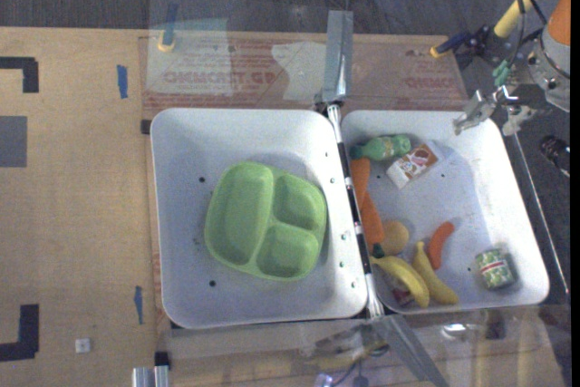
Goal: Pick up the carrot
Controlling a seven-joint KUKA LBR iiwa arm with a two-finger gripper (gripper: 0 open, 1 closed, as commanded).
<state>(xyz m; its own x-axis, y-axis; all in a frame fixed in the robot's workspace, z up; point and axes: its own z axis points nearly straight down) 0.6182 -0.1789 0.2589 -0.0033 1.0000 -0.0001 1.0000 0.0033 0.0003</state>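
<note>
The carrot [365, 198] is a long orange piece lying along the left wall of the right bin [521, 222], its top end near a green bottle [384, 147]. My gripper [490, 111] hangs over the bin's far right corner, well to the right of and beyond the carrot. It is open, with nothing between its fingers.
The right bin also holds a small white and red carton [412, 165], a yellow-orange ball [394, 237], two bananas [419, 278], a short orange-red piece [440, 243] and a small green-labelled can [494, 268]. A green divided plate [266, 219] lies in the left bin [177, 195].
</note>
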